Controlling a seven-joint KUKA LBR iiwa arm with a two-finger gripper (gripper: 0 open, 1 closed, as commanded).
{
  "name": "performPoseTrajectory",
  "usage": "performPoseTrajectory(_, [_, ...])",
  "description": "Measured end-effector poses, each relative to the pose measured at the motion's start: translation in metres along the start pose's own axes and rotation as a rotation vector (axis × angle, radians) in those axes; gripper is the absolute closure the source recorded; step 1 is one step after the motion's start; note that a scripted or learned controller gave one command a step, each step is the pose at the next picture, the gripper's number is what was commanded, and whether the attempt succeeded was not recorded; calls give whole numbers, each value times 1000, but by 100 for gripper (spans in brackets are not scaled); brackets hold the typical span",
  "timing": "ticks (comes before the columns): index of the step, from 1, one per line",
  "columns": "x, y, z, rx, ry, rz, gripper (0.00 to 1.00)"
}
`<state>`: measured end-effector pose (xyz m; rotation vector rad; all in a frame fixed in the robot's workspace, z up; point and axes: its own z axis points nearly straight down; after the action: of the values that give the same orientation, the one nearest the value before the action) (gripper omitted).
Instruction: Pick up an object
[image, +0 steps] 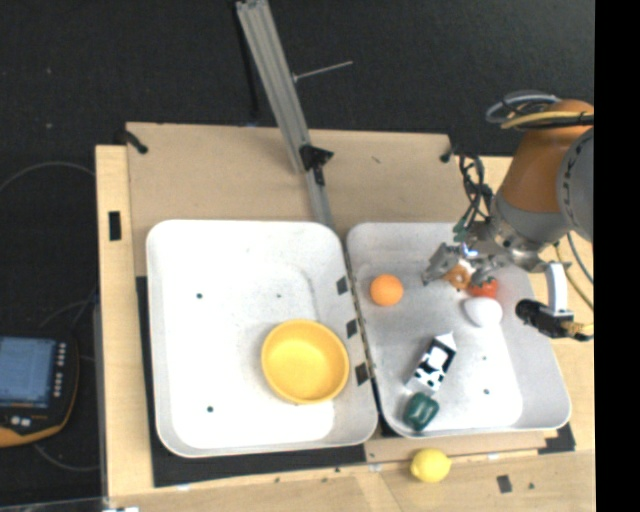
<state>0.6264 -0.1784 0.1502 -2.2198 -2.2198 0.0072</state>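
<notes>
My gripper (462, 268) hangs low over the upper part of the right bin (540, 390), under the grey wrist with its orange band. Just below it lie a small orange-brown piece (459, 278) and a red object (484, 288), touching or nearly touching the gripper. A white egg-shaped object (484, 311) sits right below the red one. An orange ball (386, 290) rests to the gripper's left, near the bin's left wall. Farther forward lie a black-and-white toy cow (433, 363) and a green object (421, 410).
The left bin (200, 260) holds a yellow bowl (305, 360) near its front right. A yellow lemon (430, 465) lies on the bench outside the right bin's front edge. A grey metal post (285, 100) slants up behind the bins.
</notes>
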Motion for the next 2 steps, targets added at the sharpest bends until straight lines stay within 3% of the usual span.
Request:
performPoseTrajectory(1, [-1, 2, -15, -9, -1, 2, 100])
performPoseTrajectory(2, [-10, 6, -64, -12, -1, 1, 100])
